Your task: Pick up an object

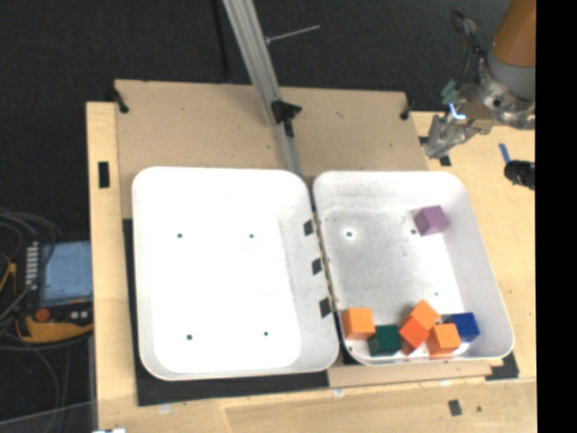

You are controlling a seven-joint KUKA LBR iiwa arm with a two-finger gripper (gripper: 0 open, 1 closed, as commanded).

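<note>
The left bin [225, 269] lay bare-floored on the bench [106, 242], a slanted metal rail [257, 52] crossing above its far corner. Beside it, the right bin [379, 242] carried all the cargo: an orange cube [360, 321] and a dark green cube [386, 339] near its front wall, then two more orange blocks [418, 323] [443, 338] packed touching one another, with a blue cube [464, 326] at the end of that cluster. Apart from them, toward the far right corner, sat a lone purple cube [430, 219], small, matte and square-edged, with bare floor all round it. The gripper [439, 141] hung outside the bin, just past its far right rim, and whether it stood apart or together could not be told from this angle. The purple cube lay nearest the tool, toward the camera and a little left of it, just inside the rim; judged from that, it looked the easier target, the crowded front blocks offering less room.
</note>
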